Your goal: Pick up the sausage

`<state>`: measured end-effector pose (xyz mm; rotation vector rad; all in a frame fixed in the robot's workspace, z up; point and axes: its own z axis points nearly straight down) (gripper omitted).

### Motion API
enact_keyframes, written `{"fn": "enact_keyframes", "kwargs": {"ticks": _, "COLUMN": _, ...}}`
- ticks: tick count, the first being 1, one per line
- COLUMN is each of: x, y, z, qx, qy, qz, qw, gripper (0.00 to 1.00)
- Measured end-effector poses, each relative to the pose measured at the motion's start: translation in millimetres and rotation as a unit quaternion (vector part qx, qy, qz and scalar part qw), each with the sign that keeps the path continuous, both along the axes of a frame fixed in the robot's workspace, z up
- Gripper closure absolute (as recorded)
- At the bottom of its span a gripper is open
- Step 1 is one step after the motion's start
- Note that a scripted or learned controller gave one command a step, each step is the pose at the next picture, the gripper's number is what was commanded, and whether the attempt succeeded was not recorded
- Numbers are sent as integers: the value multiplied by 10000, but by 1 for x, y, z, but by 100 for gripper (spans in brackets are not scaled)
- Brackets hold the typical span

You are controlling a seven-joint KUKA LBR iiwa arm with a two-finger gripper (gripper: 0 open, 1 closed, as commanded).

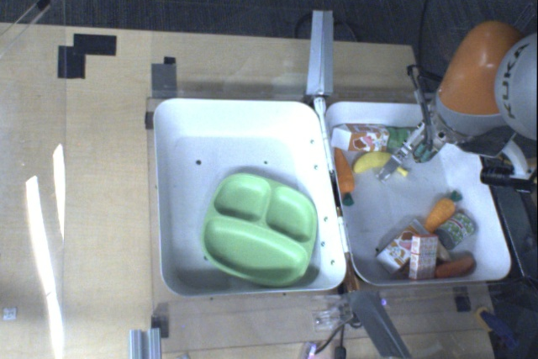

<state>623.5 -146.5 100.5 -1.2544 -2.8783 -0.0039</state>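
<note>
The sausage (455, 267), a short reddish-brown link, lies at the near edge of the right bin (496, 214), just right of a small carton. My gripper (402, 157) hangs over the far part of that bin, beside a yellow banana-like piece (371, 163). It is well away from the sausage, which lies toward the near right corner. Nothing shows in its grasp.
The right bin also holds a carton (409, 254), a small carrot (440, 213), a dark can (458, 229), a long carrot (343, 172) along its left wall and a packet (366, 137) at the back. A green sectioned plate (262, 228) lies in the left bin (185, 181).
</note>
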Motion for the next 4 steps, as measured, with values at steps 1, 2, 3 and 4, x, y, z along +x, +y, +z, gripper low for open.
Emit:
{"fn": "enact_keyframes", "kwargs": {"ticks": 1, "x": 32, "y": -18, "z": -12, "qx": 94, "qy": 325, "qz": -258, "qw": 9991, "gripper": 0}}
{"fn": "enact_keyframes", "kwargs": {"ticks": 2, "x": 33, "y": -9, "z": -12, "qx": 39, "qy": 299, "qz": -1235, "qw": 9919, "gripper": 0}}
{"fn": "enact_keyframes", "kwargs": {"ticks": 3, "x": 32, "y": 16, "z": -11, "qx": -134, "qy": 249, "qz": -107, "qw": 9995, "gripper": 0}}
{"fn": "enact_keyframes", "kwargs": {"ticks": 4, "x": 2, "y": -60, "z": 10, "qx": -28, "qy": -52, "qz": -221, "qw": 9997, "gripper": 0}}
